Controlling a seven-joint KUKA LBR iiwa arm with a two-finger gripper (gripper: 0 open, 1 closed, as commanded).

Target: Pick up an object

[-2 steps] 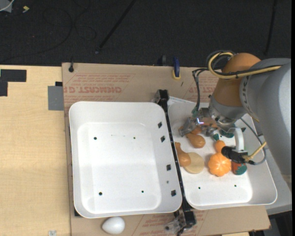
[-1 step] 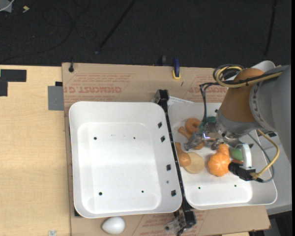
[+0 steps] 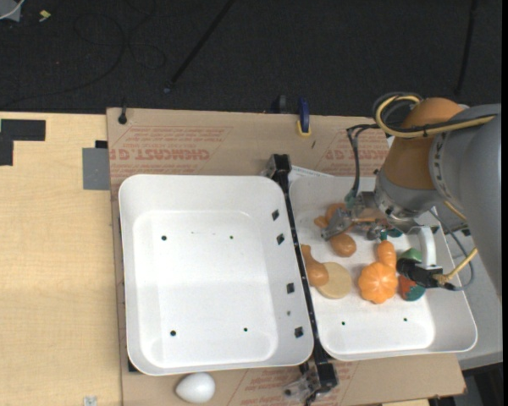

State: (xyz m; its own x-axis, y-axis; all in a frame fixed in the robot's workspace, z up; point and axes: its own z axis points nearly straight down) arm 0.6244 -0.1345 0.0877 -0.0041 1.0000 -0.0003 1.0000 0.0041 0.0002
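right bin: holds the clutter, all in its far half
left bin: beside it, walls touching along the middle
counts: one orange pumpkin; one beige disc just left of it; one brown oval; one orange lump against the disc; one small orange piece above the pumpkin; one green bit at the pumpkin's right
outside: one white egg on the bench, in front of the left bin
gripper: low over the right bin's far left area, just above the brown oval; opening cannot be told, no grasp visible
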